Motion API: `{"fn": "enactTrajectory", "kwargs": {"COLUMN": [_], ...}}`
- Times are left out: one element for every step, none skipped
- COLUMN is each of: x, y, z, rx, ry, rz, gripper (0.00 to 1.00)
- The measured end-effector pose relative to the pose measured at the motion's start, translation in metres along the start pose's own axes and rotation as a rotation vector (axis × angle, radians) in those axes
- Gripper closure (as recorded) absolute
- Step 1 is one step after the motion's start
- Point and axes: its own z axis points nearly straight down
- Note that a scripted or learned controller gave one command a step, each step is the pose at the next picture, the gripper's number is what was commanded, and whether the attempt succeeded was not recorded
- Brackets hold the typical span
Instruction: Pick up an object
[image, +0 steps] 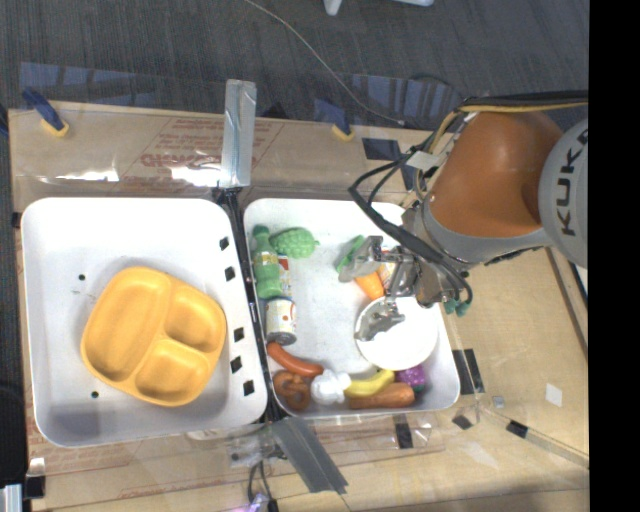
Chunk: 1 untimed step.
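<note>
The gripper (383, 318) hangs over the white plate (405, 345) in the right bin (330, 215); whether its fingers are apart or together cannot be told. Toy food crowds the bin's edges: a green bottle (266, 268) and can (281, 318) left of the plate, a sausage (294, 358) and banana (370, 381) along the plate's near side. Bare floor lies left of the plate. "KU" is readable on the arm (500, 180). A yellow divided tray (152, 334) sits in the left bin (50, 230).

Bright even overhead light, soft shadows, slight blur, lo-res.
</note>
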Motion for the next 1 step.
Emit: {"fn": "enactTrajectory", "kwargs": {"x": [-0.062], "y": [-0.0332], "z": [0.1033], "rx": [-0.004], "ry": [0.005], "rz": [-0.224], "gripper": [0.0]}}
